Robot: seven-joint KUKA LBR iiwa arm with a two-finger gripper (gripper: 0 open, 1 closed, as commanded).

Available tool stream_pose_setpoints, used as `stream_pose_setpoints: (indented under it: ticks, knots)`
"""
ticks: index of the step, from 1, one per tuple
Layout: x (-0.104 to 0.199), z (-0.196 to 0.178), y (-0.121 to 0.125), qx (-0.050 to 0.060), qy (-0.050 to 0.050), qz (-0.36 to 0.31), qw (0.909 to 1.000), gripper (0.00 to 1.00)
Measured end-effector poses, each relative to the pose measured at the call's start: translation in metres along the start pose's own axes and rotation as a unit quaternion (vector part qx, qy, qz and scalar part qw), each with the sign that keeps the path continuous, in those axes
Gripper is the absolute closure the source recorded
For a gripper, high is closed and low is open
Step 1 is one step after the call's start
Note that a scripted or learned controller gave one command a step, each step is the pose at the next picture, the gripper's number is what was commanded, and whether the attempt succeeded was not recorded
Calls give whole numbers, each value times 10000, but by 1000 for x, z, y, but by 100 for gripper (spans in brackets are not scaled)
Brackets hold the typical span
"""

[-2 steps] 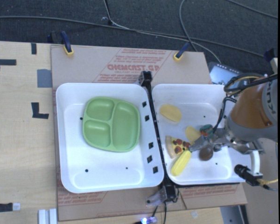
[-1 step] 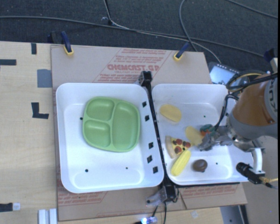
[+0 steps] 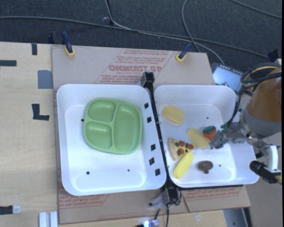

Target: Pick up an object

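**Toy food waits while the arm reaches in**

Cardboard sheet [image 3: 132, 63] covers the counter [image 3: 19, 126] and carries both bins. On the left, the white bin [image 3: 68, 174] holds a green plastic tray with sections [image 3: 113, 126]. The right white bin [image 3: 227, 94] holds toy food: a pale yellow lump [image 3: 173, 114], a pizza slice toy [image 3: 176, 148], a yellow corn toy [image 3: 183, 165], a yellow piece [image 3: 197, 138], a small brown piece [image 3: 206, 165]. The dark gripper [image 3: 218, 140] sits low beside a red-and-green toy [image 3: 209, 132], likely to grab it. I cannot tell how it is set.

Grey arm [image 3: 262, 122] with orange band, black cables looped above, dark end effector [image 3: 218, 141].
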State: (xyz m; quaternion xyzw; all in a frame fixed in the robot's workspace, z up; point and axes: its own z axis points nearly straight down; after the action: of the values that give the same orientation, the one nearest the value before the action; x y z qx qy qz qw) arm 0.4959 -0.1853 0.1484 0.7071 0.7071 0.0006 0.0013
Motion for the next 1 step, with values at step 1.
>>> stream_pose_setpoints:
  ticks: [1]
  knots:
    - [9, -56, -3, -7, -2, -11, 10000, 100]
